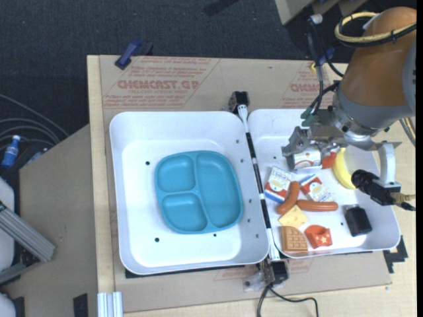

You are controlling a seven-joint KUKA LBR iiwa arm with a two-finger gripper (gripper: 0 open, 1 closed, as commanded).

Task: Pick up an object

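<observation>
Camera view: the gripper hangs low in the right bin, over the far edge of a pile of toy food. Whether it is wide or narrow I cannot tell; the wrist hides that.

Take the blue divided plate in the left bin as landmark: every candidate lies to its right, across the bins' shared rims. Nearest the plate are a small white packet and a waffle; further right two sausages, a red piece, a yellow banana and a black block.

A red-and-white item sits directly under the gripper and looks the likeliest target, though I judge nothing is yet held.

To do this well, descend straight onto one piece, avoiding the touching sausages, close fully before lifting, and rise vertically so neighbours are not dragged along.
</observation>
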